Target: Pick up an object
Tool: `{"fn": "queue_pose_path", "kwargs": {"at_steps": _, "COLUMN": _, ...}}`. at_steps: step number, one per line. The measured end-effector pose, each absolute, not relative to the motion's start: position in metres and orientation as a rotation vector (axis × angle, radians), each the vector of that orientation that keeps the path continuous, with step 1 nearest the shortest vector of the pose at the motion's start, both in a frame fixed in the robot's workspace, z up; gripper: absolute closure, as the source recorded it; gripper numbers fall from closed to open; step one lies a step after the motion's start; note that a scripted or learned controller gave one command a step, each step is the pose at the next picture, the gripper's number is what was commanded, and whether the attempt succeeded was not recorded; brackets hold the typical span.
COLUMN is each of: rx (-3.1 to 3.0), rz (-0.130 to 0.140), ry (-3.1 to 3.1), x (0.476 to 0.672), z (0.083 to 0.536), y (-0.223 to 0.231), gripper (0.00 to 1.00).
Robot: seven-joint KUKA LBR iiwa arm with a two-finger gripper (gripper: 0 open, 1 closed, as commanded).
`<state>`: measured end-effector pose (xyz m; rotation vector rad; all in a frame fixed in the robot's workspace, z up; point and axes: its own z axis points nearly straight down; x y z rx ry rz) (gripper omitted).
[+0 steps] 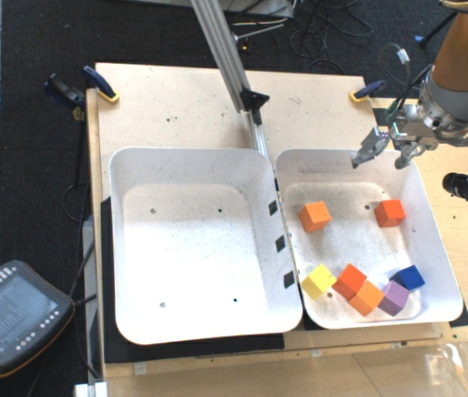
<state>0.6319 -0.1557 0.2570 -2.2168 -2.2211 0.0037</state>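
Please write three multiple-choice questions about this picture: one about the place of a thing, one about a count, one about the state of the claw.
1. Where do the blocks lie?
A. in the left bin
B. in the right bin
C. on the bench outside the bins

2. How many blocks are there?
A. four
B. ten
C. seven

3. What does the claw hold?
A. nothing
B. the yellow block
C. the blue block

Answers:
1 B: all blocks lie in the right bin.
2 C: two lie apart, an orange block and a red block; five cluster at the near edge, among them the yellow block and the blue block.
3 A: the claw hangs above the bin's far edge, fingers spread, nothing between them.
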Motion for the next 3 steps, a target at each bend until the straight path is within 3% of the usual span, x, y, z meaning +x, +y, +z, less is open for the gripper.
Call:
{"fn": "queue_pose_path", "kwargs": {"at_steps": 1, "rx": -2.218, "rz": 0.001, "ry": -2.225, "x": 0.633, "z": 0.260, "y": -0.156, "gripper": 0.00}}
{"fn": "queue_pose_path", "kwargs": {"at_steps": 3, "rx": -2.219, "rz": 0.007, "ry": -2.217, "x": 0.636, "z": 0.136, "y": -0.155, "gripper": 0.00}}
